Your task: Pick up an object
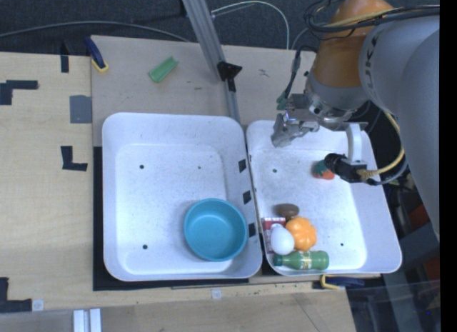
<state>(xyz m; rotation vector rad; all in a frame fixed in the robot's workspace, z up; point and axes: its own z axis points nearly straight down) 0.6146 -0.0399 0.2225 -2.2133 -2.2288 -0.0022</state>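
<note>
My gripper hangs over the far left corner of the right bin, with nothing visible between its fingers. At that bin's near edge lie a brown oval piece, an orange fruit, a white egg, a small red item and a green bottle on its side. A small red and green toy rests by the bin's right side, to the right of and nearer than my gripper. The left bin holds a blue bowl.
A green block lies on the bench behind the left bin. A slanted grey pole runs down to the gap between the bins. A black cable fitting hangs by the red toy.
</note>
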